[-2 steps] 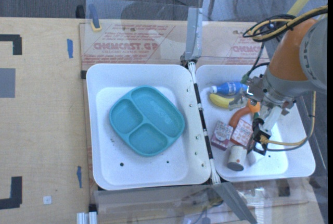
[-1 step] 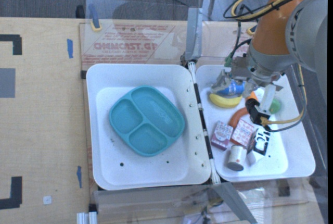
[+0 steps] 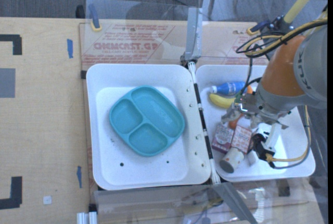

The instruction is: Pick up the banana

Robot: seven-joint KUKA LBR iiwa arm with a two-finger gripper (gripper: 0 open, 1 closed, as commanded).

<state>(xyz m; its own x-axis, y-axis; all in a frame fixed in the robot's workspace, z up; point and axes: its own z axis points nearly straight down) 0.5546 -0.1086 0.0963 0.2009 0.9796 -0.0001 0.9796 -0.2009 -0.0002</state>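
The yellow banana (image 3: pixel 222 100) lies curved, partly hidden; I cannot tell how the jaws stand.

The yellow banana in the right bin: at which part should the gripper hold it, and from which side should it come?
Grip the curved yellow banana across its visible middle, coming down from above. It lies flat, its length running roughly left-right, so the fingers should close across its narrow width. Its right end is hidden under the grey arm's gripper, and a blue-capped bottle lies close behind it, so keep the fingers clear of that side.
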